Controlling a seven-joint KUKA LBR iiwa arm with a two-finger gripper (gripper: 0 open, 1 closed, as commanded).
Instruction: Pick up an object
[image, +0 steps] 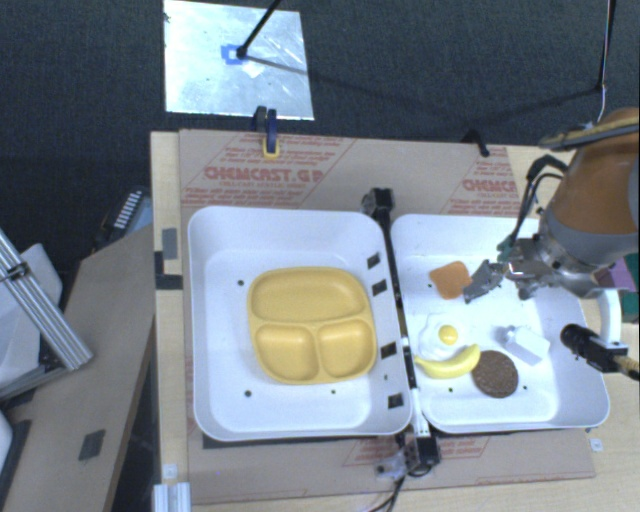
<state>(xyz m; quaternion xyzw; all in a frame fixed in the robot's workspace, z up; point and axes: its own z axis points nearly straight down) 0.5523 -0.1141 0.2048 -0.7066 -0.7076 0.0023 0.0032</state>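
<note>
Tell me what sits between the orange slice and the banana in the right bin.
In the camera view, the fried egg lies between the orange slice and the banana; the banana touches its lower edge.

Two white bins — one yellow tray, one banana, one fried egg.

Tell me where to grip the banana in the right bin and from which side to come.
Grip the banana across its middle, coming from straight above. It lies flat, curving along the fried egg's lower edge with the brown round cookie close by its right end, so the central span, with fingers closing across its narrow width, probably leaves most room.
</note>
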